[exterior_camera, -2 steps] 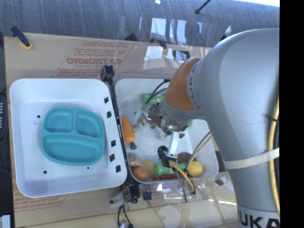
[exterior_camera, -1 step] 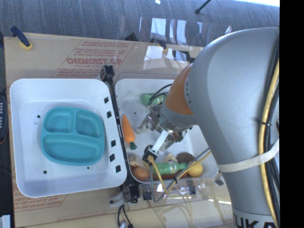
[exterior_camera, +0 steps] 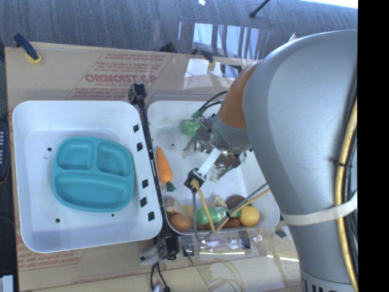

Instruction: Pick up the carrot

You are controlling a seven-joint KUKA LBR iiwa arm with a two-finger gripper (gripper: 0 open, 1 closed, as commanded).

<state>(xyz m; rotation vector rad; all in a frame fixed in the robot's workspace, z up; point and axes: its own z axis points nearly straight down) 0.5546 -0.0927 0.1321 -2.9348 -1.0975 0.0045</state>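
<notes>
The orange carrot (exterior_camera: 163, 166) lies lengthwise along the left wall of the right bin (exterior_camera: 172, 115), its green stub toward the front. My gripper (exterior_camera: 200, 163) hangs over the middle of that bin, just right of the carrot and apart from it. The large grey arm covers the bin's right side. Nothing shows held in the gripper.
A green toy (exterior_camera: 188, 126) lies at the back of the right bin. Brown (exterior_camera: 179, 221), green (exterior_camera: 203, 215) and yellow (exterior_camera: 250, 216) toy foods crowd its front edge. The left bin (exterior_camera: 30, 132) holds a teal divided plate (exterior_camera: 94, 174).
</notes>
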